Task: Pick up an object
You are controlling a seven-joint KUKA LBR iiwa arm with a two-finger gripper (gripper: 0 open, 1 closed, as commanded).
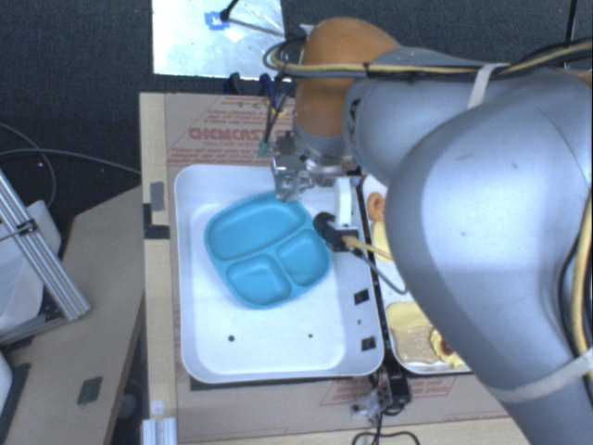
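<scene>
Camera view looked down on the left white bin (pixel 199 341), where a blue divided plate (pixel 267 253) lay flat toward the bin's twelve o'clock half. The gripper (pixel 289 185) hung at the plate's twelve o'clock rim, touching or just above it; its state could not be told. The grey arm (pixel 482 202) reached in from three o'clock and covered most of the right bin (pixel 417 360), where yellowish objects (pixel 414 327) showed at its near edge.

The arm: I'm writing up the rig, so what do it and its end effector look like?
The arm is bulky, rounded and glossy grey, with an orange band above the wrist. Black and yellow cables run along it. The end effector is small, metallic grey.
</scene>
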